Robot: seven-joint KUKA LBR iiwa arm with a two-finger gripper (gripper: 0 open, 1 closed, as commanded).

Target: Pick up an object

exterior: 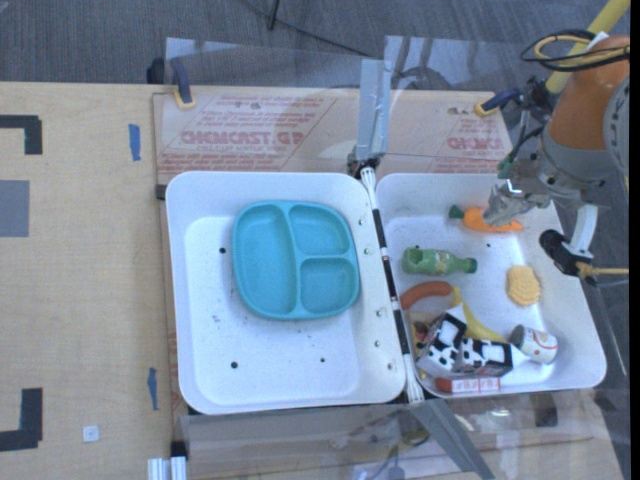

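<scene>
Orange carrot toy (480, 222), green-tipped

Arm: reaching in from the right side of the camera view, its upper part sitting at the top right corner.
Orange band (590, 108): showing just above the wrist, with grey housing below it.
Wrist: pointing down and slightly leftward.
Cables: black and yellow ones looping over the top of the arm.
Gripper (503, 208): hanging low at the end of the wrist, its metal fingers pointing downward.
Finger state: too small and cluttered to be telling.
</scene>
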